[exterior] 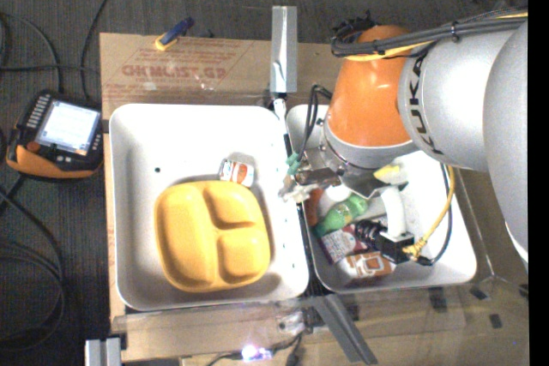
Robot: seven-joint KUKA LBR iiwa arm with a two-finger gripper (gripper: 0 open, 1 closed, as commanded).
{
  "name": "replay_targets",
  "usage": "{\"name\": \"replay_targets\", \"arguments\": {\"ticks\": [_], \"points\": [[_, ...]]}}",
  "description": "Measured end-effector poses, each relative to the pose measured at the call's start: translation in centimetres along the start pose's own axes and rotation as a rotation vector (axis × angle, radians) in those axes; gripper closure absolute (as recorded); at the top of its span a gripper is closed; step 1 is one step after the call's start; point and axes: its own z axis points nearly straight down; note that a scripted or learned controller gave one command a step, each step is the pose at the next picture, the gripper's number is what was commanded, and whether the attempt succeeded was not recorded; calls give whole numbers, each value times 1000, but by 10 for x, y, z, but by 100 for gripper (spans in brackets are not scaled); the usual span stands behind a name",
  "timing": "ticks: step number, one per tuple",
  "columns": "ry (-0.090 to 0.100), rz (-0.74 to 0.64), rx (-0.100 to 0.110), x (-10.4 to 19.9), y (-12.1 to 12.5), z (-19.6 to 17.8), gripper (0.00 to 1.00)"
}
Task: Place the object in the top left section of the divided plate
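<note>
Arm [446,81] over right bin [463,266]; end effector [300,180] state indeterminate. Step: pick. Next: carry object to yellow divided plate [213,233], top-left section.

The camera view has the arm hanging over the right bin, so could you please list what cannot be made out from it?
- Gripper: the arm's bulk and blur mask its fingers.
- Right bin: its upper part is covered by the arm; the items there are hidden.
- Small can beside the yellow divided plate: its label is too small and blurred to read.
- Packets in the right bin: they overlap, so their outlines are unclear.
</note>
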Motion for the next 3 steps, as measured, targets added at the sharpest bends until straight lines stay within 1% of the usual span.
{"name": "replay_targets", "arguments": {"ticks": [1, 2, 3], "points": [[-3, -90, -1, -175, -59, 17, 100], [0, -93, -2, -109, -47, 37, 100], [0, 42, -1, -47, -36, 37, 100]]}}
